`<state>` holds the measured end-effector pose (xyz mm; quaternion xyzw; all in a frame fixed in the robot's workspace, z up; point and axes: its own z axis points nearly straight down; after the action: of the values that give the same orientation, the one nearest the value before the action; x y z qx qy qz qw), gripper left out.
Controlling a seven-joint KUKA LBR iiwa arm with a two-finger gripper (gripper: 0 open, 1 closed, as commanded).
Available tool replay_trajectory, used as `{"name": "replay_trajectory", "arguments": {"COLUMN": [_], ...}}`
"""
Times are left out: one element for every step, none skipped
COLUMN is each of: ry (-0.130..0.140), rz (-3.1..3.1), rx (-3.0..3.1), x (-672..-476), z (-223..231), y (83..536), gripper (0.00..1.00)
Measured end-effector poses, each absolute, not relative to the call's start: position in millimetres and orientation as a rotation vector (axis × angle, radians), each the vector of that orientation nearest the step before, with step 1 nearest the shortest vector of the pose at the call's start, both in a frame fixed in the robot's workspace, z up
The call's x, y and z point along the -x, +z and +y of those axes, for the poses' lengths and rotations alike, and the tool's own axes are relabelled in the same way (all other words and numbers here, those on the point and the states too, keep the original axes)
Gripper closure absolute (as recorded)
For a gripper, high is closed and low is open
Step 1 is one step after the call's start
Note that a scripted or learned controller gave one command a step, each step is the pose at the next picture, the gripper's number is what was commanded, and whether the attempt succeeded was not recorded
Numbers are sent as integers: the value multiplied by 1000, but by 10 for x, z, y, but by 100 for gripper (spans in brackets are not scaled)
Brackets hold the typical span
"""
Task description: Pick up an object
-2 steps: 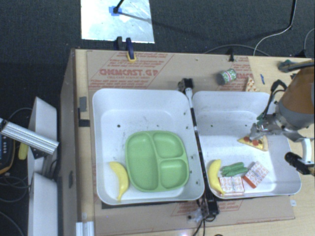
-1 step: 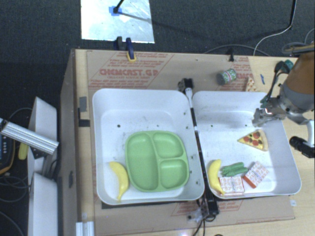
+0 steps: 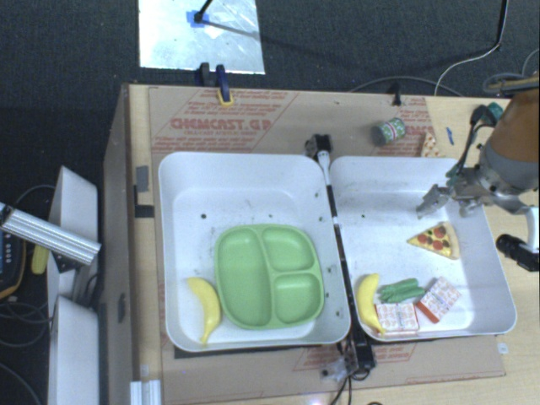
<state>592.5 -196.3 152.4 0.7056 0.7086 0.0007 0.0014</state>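
Just above pizza slice (image 3: 436, 240), tool (image 3: 449, 199) near bin's right rim (image 3: 496, 260).

Bare bin floor (image 3: 380, 226) lies open left of the gripper (image 3: 445, 199). Just below it sits a pizza slice (image 3: 437, 240); further below, a banana (image 3: 368, 300), greens (image 3: 400, 291) and seemingly small packets (image 3: 418, 307) crowd the front.

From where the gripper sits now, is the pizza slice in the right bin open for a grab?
Probably yes. The gripper hangs over the right bin, just up-left of the pizza slice. The slice lies flat and alone, apart from the items crowded near the bin's front edge.
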Motion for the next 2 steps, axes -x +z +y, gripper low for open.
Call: {"name": "replay_trajectory", "arguments": {"ry": [0, 0], "rz": [2223, 2223], "rx": [-2218, -2220], "x": [-5602, -5425], "z": [-2069, -2052], "y": [1442, 998], "gripper": [0, 0]}}
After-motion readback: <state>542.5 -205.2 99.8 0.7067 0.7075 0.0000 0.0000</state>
